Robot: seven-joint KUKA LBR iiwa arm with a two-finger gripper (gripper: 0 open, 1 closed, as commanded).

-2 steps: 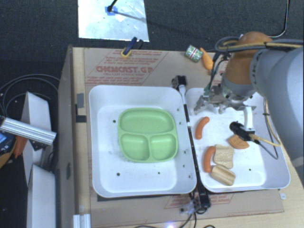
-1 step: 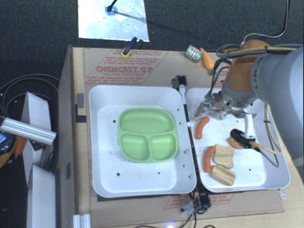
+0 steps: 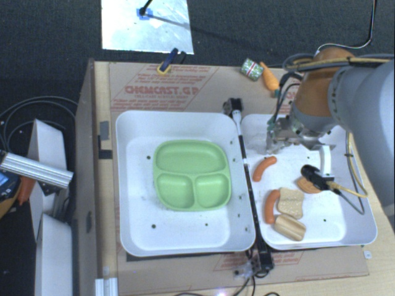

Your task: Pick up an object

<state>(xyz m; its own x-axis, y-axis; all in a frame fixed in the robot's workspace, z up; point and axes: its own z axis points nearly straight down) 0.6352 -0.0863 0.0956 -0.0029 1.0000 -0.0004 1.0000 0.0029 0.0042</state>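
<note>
Our claw (image 3: 279,142) hangs low in the right bin (image 3: 358,227) near its far edge; we cannot tell its state. The nearest sausage (image 3: 265,167) lies just beyond it toward the divider, so a descent here could meet bare floor.

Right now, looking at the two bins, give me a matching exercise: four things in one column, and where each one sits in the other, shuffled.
Things:
1. green divided plate
2. gripper
3. bread roll
4. small green can

Places:
A. outside the bins, on the cardboard at the far edge
B. near corner of the right bin
C. middle of the left bin
D. over the far left part of the right bin, above a sausage

Pairs: 1-C, 2-D, 3-B, 4-A
</note>
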